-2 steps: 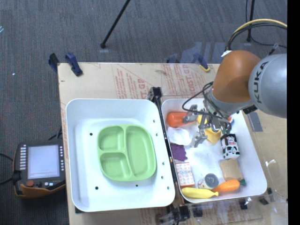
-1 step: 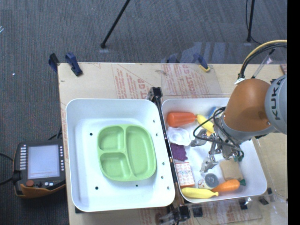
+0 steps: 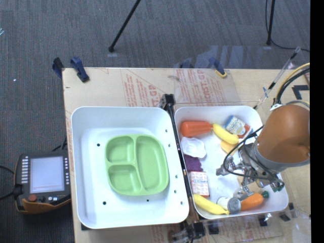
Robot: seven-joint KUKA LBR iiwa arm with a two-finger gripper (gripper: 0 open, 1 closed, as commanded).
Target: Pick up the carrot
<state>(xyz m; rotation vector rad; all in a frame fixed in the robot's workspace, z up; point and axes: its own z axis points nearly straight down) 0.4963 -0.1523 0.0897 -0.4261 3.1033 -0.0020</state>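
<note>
Hovering over the right bin [image 3: 255, 113], my gripper [image 3: 246, 186] hangs just beside the carrot [image 3: 251, 201]; its grasp I cannot tell.

Orange carrot [image 3: 196, 128], green tray [image 3: 136, 165]

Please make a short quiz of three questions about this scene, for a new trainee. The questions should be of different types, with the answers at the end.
1. True or false: the green divided plate lies in the left bin.
2. Multiple choice: which bin wall is the large carrot nearest? A) far wall B) near wall C) right wall
3. Short answer: name the yellow fruit lying right of the large carrot.

Key
1. True.
2. A. It lies at the far left of the right bin, while the gripper is over the near right part.
3. A banana.
</note>
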